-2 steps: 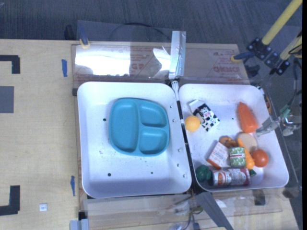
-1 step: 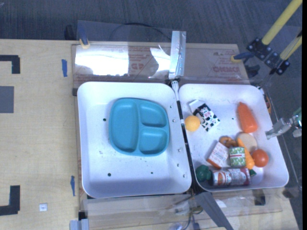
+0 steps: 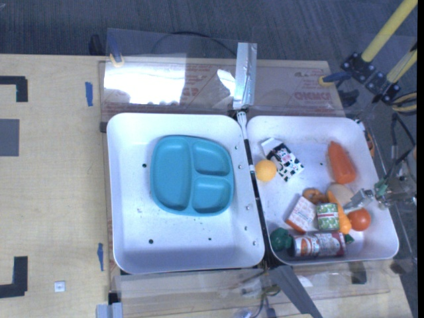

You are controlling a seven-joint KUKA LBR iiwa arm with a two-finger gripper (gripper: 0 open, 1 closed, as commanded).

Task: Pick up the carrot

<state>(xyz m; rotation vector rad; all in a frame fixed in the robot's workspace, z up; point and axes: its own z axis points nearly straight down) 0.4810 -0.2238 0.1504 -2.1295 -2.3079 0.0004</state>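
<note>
Gripper position, seen from above, was at the right edge of the right bin, low over the clutter there; whether it was open or closed could not be told from this angle. Just up and left of it, the carrot lay alone on the bin floor, apart from the gripper. A tomato sat just below the gripper, beside a small green carton, a red-and-white packet and a bottle lying on its side. A yellow ball and a black-and-white carton rested near the divide. In the left bin sat a blue divided plate.
</note>
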